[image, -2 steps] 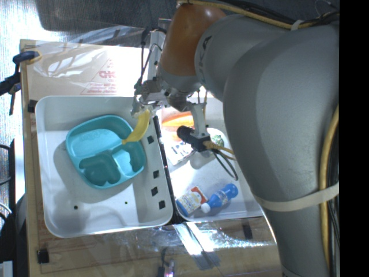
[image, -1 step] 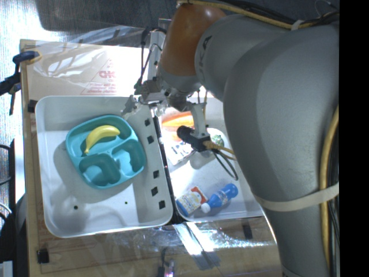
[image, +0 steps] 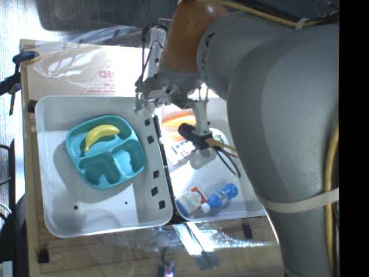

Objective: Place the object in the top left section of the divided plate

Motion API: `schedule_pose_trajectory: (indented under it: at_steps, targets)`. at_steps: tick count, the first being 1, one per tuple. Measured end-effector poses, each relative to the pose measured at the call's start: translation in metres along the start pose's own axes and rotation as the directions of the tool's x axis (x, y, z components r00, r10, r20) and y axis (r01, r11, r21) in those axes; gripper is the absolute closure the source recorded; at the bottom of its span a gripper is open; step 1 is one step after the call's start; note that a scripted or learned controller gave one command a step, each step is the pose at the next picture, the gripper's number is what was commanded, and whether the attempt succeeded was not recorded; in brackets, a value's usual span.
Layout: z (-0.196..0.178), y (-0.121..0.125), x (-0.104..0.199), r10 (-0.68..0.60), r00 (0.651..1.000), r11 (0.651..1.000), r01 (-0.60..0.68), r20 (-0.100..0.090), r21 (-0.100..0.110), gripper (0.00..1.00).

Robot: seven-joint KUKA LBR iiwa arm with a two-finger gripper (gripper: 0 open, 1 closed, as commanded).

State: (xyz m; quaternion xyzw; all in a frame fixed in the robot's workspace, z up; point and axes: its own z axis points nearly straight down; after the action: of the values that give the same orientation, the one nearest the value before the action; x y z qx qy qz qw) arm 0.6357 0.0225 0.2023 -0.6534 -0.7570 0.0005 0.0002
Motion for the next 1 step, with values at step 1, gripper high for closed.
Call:
schedule_pose_trajectory:
  at_steps: [1]
  targets:
    - [0.0002, 0.0, 0.0004, -0.001, 1.0, 1.0, 0.001, 0.0, 0.001, 0.0]
